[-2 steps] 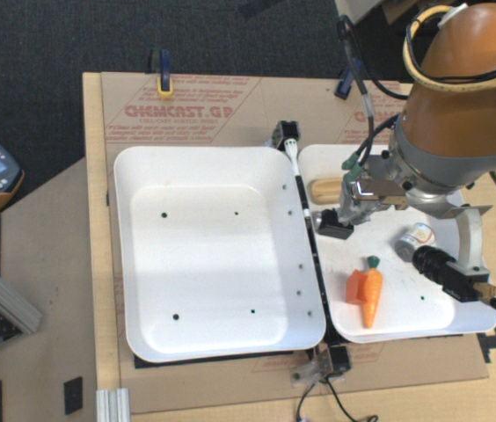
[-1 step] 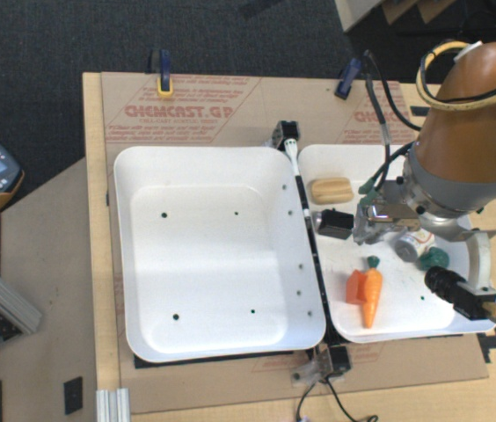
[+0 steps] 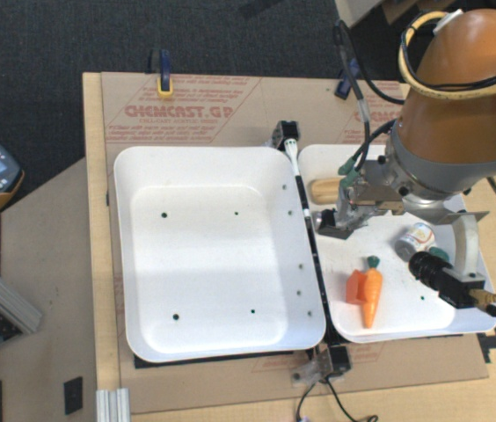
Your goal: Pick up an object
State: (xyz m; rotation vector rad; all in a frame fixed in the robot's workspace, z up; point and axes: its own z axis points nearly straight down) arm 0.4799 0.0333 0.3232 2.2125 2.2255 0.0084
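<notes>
A toy carrot (image 3: 367, 297), orange with a green top, lies in the front part of the right bin (image 3: 406, 323). A tan wooden cylinder (image 3: 323, 190) lies on its side near that bin's back left corner. My gripper (image 3: 336, 222) hangs low over the left side of the right bin, just in front of the cylinder and behind the carrot. A small whitish round object (image 3: 415, 236) sits to the right of the gripper, partly under the arm. The wrist hides what is right beneath the gripper.
The left bin (image 3: 142, 174) stands beside the right one, with a dark divider rail (image 3: 308, 236) between them. Both rest on a cardboard sheet (image 3: 186, 104). The arm's bulky orange and grey body (image 3: 459, 86) covers the right bin's back right part.
</notes>
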